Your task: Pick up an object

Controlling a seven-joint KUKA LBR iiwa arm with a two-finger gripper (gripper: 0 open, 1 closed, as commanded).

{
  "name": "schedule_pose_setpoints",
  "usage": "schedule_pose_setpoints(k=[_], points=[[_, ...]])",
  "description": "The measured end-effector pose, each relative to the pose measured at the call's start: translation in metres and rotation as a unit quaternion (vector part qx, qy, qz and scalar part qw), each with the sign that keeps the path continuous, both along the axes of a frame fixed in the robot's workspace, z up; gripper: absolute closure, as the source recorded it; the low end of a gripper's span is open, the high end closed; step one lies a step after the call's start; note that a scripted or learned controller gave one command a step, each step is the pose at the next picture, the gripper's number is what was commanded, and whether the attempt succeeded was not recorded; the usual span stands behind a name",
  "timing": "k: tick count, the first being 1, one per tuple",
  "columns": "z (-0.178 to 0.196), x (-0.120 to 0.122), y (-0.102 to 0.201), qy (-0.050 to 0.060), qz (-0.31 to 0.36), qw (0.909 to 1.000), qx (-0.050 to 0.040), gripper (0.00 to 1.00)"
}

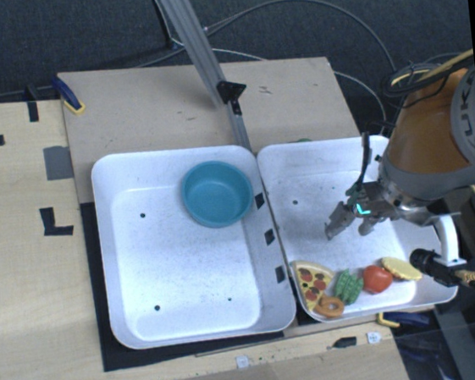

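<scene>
Two white bins stand side by side on the table (150, 93). In the left bin (138, 290) there is a blue bowl (217, 193), near the back wall and close to the divider. The right bin (304, 177) keeps a row of small toy foods along its front wall: a pizza slice (312, 280), an orange ring (329, 306), a green piece (347, 286), a red tomato (377, 278) and a yellow piece (401, 268). The pincer (354, 223) hangs over the bare middle of this bin, released, with nothing between its fingers, and apart from the foods. I judge the tomato as light, stiff and rather slippery; taking it across the round middle seems best, because the neighbours touch it almost.
</scene>
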State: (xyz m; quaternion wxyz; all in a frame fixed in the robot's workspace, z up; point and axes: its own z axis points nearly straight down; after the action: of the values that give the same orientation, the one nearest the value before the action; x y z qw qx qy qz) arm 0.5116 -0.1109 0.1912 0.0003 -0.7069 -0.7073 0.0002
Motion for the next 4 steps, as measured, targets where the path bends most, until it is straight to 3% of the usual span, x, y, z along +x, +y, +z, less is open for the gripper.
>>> schedule_pose_setpoints(k=[1,3,4], points=[[0.0,0.0,0.0,0.0,0.0,1.0,0.0,0.0],[-0.102,-0.004,-0.003,-0.001,0.0,1.0,-0.0006,0.0],[-0.09,-0.004,-0.004,-0.002,-0.001,1.0,-0.0009,1.0]])
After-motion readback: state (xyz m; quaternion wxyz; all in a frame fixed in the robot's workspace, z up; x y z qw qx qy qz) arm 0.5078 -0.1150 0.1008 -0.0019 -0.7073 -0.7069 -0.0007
